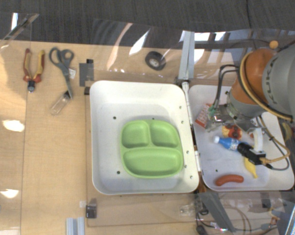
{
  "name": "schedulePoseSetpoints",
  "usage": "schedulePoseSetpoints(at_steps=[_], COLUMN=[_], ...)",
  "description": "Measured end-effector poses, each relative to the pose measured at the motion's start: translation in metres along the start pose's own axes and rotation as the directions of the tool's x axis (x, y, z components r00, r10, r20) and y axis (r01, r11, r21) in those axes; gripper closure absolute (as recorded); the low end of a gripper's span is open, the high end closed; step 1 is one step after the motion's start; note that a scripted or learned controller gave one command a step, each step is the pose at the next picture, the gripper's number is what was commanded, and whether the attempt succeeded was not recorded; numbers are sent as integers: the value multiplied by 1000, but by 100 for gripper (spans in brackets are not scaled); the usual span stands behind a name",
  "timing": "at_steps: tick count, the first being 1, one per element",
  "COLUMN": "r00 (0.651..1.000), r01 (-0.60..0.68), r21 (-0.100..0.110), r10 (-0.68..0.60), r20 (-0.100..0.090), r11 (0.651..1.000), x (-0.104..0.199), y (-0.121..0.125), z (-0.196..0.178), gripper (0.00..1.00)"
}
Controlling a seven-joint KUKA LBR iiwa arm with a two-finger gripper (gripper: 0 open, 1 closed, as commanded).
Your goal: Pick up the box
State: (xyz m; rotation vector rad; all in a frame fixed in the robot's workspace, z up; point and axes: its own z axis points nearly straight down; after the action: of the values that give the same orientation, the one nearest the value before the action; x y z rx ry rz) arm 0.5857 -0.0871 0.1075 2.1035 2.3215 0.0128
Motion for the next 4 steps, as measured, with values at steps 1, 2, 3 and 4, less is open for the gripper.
schedulePoseSetpoints(at_steps=[1,2,3,4], r00=[1000,986,999,993], r01=[0,164,47,116], r21=[0,5,0,8], r10=[0,-164,-47,-116], r20=[0,-1,3,-1], r11=[1000,986,999,993], x=[0,-29,-3,-41], y=[0,-26,11,67], z=[0,-27,18,22], gripper=[0,0,0,0])
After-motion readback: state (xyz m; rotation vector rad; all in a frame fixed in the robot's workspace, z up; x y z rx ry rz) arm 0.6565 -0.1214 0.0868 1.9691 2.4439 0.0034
